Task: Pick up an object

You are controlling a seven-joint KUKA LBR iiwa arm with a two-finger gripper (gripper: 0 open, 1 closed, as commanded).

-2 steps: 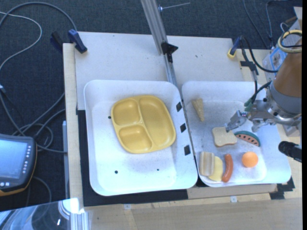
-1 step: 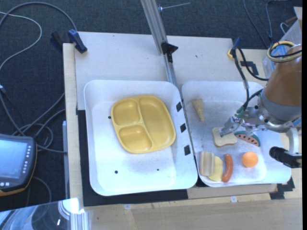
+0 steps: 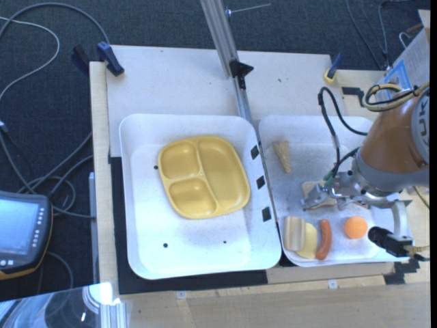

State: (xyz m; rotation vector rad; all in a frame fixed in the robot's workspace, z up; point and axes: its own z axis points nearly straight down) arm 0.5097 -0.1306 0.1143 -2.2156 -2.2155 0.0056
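On my feed, far left, a handheld pendant (image 3: 20,234) with a lit screen sits on dark carpet (image 3: 48,115), cables looping around it. Then the pale wooden bench (image 3: 177,80), a blue clamp (image 3: 109,58) at its back left corner. One metal pole (image 3: 218,26) slants up from the seam between the bins.

Left bin (image 3: 198,251): one yellow plate with three compartments (image 3: 203,176), lying flat, slightly turned.

Right bin (image 3: 300,156): I count five loose items. One pale cone-shaped piece (image 3: 283,156) near the back, alone. Along the front wall, one bread slice (image 3: 294,234) touching one yellow wedge (image 3: 309,240), one sausage (image 3: 324,239) just beside them, and one orange ball (image 3: 355,227) a little farther right.

The arm (image 3: 399,142) comes in from the right, orange band above the wrist. The gripper (image 3: 321,195) is low in the right bin, over a pale flat piece (image 3: 313,188) that I can't identify. I can't make out the spread of the jaws, nor anything held.
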